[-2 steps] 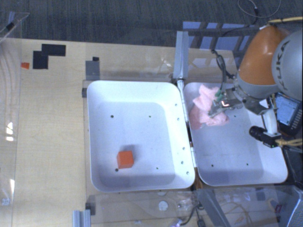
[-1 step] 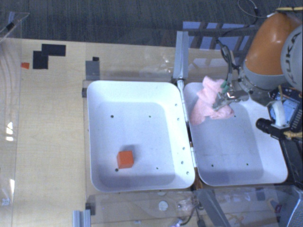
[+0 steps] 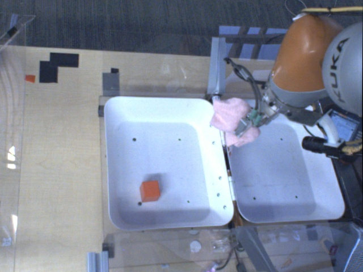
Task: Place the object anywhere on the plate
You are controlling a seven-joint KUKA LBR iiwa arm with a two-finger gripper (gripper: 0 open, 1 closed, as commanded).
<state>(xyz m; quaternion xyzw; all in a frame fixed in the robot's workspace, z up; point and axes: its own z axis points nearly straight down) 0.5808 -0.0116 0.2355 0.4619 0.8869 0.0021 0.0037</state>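
Note:
A soft pink object [image 3: 228, 117], crumpled like cloth, hangs over the top end of the divider between the two bins. My gripper [image 3: 247, 124] reaches in from the right, and its fingers are shut on the object's right part, with pink material showing above and below the fingertips. The grey wrist and orange band [image 3: 300, 50] rise behind it at the upper right. A small orange block [image 3: 150, 191] lies on the floor of the left bin [image 3: 170, 123], toward its front left, far from the gripper.
The right bin [image 3: 283, 180] lies under the arm. Grey metal brackets [image 3: 215, 67] stand behind the bins. Black markers [image 3: 57, 66] sit on the wooden bench at the far left. Cables and a black connector [image 3: 317, 145] trail at the right.

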